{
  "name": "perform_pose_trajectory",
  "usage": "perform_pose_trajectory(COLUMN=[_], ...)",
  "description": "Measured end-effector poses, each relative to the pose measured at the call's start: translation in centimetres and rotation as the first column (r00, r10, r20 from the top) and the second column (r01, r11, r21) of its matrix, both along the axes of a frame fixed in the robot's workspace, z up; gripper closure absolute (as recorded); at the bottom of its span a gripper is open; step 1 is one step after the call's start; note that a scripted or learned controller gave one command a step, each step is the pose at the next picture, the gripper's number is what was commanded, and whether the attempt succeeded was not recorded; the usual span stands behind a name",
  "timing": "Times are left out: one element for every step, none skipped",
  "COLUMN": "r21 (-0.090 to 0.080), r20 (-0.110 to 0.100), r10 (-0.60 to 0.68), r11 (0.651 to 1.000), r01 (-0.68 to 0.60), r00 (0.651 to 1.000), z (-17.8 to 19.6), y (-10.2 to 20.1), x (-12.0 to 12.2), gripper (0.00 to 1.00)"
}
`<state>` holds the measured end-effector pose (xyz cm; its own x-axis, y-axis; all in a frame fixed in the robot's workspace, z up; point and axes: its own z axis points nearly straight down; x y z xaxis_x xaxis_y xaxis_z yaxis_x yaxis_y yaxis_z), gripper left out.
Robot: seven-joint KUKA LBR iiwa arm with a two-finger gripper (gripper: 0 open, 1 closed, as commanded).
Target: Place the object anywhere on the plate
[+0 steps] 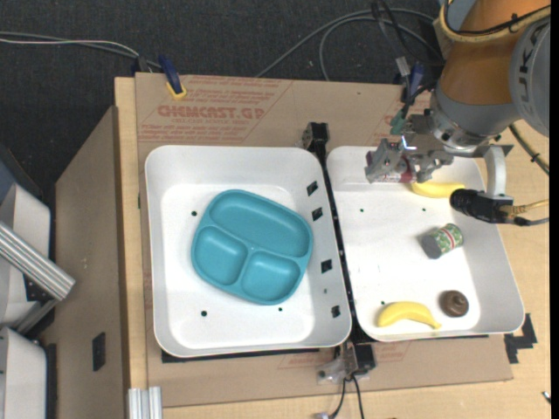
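A teal plate with three compartments lies in the left bin. In the right bin, one yellow banana lies near the front edge. A second banana lies at the back, partly under the arm. A small green and grey can lies on its side toward the right. A round brown piece sits by the front right corner. My gripper hangs over the back of the right bin, just left of the second banana. I see nothing between its fingers.
A black divider with clips runs between the two bins. A cardboard sheet lies under the bins, with cables trailing behind it. The arm's orange band looms over the right bin's back right corner.
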<state>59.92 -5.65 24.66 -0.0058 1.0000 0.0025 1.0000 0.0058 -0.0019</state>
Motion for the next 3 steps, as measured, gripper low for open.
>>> perform_pose_trajectory(r21=[-0.001, 0.000, 0.001], r20=[0.001, -0.002, 0.002], r10=[0.000, 0.000, 0.002], r11=[1.000, 1.000, 1.000], r01=[0.000, 0.000, -0.002], r00=[1.000, 1.000, 1.000], z=[0.2, -0.5, -0.3], y=[4.6, 9.1, 15.3], x=[0.1, -0.7, -0.7], gripper=[1.00, 1.00, 1.00])
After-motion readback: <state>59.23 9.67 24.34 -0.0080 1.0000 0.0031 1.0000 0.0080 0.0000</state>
